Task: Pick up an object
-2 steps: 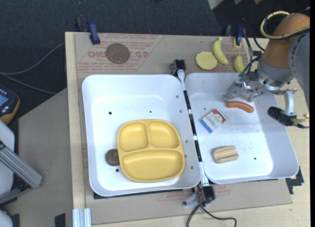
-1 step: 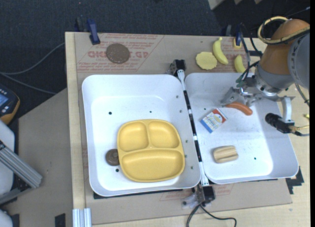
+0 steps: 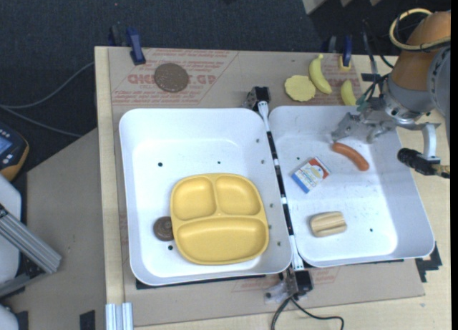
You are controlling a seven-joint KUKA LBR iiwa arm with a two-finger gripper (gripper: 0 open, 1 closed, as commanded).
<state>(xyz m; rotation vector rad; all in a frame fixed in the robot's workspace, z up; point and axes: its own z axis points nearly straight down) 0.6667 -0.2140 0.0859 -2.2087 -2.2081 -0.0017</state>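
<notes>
The tool [image 3: 352, 127] sits low over the far part of the right bin [image 3: 401, 235], its grey fingers spread apart with nothing between them. A red sausage [image 3: 350, 156] lies on the bin floor just beside the tool, on the near side. Nearer the camera rest a small carton [image 3: 310, 175] and a bread roll [image 3: 328, 223]. The left bin [image 3: 143, 142] holds a yellow divided plate [image 3: 218, 217] and a brown cookie [image 3: 164, 229].
</notes>
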